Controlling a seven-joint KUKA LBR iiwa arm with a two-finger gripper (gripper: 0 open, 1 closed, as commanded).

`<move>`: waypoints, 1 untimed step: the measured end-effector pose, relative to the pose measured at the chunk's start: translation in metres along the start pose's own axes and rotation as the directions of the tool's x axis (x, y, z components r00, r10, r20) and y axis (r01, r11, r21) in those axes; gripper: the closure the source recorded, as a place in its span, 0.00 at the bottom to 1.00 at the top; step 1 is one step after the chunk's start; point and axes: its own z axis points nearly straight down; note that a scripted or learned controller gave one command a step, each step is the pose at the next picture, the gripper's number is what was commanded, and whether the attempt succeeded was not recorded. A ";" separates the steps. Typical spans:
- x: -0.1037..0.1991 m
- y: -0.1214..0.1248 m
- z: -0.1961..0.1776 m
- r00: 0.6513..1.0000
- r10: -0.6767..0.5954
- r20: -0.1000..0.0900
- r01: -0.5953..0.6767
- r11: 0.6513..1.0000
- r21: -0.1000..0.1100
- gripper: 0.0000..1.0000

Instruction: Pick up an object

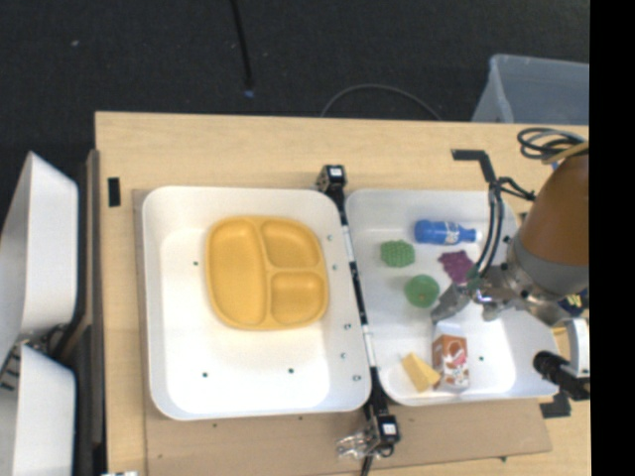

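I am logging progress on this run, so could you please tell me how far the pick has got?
Done: the claw is low inside the right bin, just right of the green ball. In hand: I see nothing between its fingers. Left: a grasp and lift; the blue bottle, purple piece, red packet and yellow wedge all lie in the bin.

Robotics lab setup. Plywood bench (248, 147) on dark carpet (149, 38), two white bins (159, 365) clamped side by side, loose cables (377, 97) at far edge, grey industrial arm (556, 236) at right.
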 end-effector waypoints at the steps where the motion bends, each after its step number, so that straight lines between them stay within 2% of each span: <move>1: -0.002 0.003 0.043 1.000 0.001 0.000 -0.001 1.000 0.000 0.00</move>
